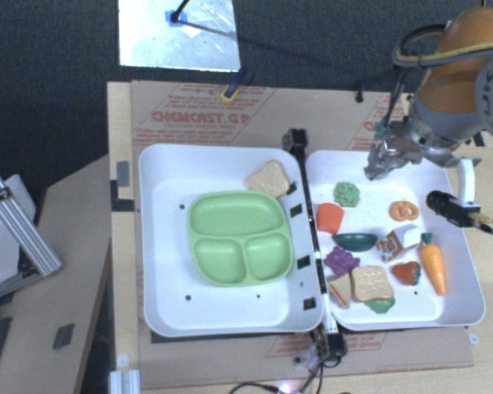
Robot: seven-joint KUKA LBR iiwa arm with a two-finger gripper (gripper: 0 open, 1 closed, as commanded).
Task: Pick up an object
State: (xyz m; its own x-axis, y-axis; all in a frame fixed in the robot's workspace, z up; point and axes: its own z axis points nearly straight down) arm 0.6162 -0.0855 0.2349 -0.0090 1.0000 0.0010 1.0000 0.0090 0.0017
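Grey metal and dark at the tips, the claw (384,161) hangs over the far part of the right bin (464,298), tilted down and to the left beneath the orange-banded wrist. Whether its fingers stand apart or together cannot be told at this size and slant; nothing shows between them.

The nearest candidate is the green broccoli piece (346,193), just nearer and left of the claw, clear of its neighbours on bare white floor. It looks like a small moulded toy: probably light, stiff and bumpy enough to give some purchase, and best taken across its round head from above. The pretzel (404,211) lies nearer and slightly right of the claw; it is flat and holed, so a pinch across its outer rim would likely be needed, with little height to catch.

Farther out, the orange-red pepper piece (329,217) sits by the divider, with the dark green vegetable (356,240) nearer still. The carrot (432,268) lies along the right side, long and tapered, probably smooth and apt to slip unless gripped across its thick middle. The purple grapes (341,260), the bread slice (371,283) and the red strawberry (406,273) crowd the near end, touching or almost so, which would make a clean grasp harder there.

In the left bin (160,302) a green divided tray (238,238) rests, with another bread piece (269,179) at its far right corner, well apart from the claw. Both bins sit on the counter (82,220).
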